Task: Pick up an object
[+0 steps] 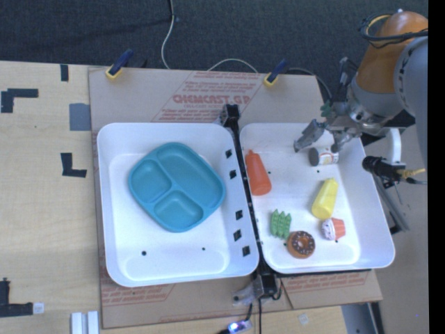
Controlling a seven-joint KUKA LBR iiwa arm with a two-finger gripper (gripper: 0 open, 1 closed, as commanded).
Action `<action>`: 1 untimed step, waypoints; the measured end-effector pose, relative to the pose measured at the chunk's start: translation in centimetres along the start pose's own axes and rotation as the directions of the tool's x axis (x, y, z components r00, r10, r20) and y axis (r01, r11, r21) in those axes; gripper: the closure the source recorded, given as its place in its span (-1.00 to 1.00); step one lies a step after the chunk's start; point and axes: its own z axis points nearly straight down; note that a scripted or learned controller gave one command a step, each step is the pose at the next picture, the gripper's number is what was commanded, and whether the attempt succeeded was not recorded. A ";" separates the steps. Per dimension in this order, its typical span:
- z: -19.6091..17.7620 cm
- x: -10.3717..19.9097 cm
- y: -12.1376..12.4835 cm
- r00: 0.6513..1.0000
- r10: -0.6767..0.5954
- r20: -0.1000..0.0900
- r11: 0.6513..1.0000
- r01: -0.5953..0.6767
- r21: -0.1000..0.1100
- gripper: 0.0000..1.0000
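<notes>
While the gripper point(323, 143) hangs over the right bin's point(379, 256) far end, fingers spread and clamped on nothing, 1 small white cylinder point(325, 157) lies just below them, long axis crosswise; the yellow piece point(325, 198) lies nearer me.

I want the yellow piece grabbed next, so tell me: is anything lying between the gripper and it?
Nothing visible blocks it. The gripper hangs over the right bin's upper part, and the yellow piece lies below it with bare bin floor between. A small white object sits right by the fingers, off that line.
</notes>
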 end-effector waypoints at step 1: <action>-0.9 0.0 0.3 1.000 -0.004 0.003 1.000 0.004 -0.014 -1.00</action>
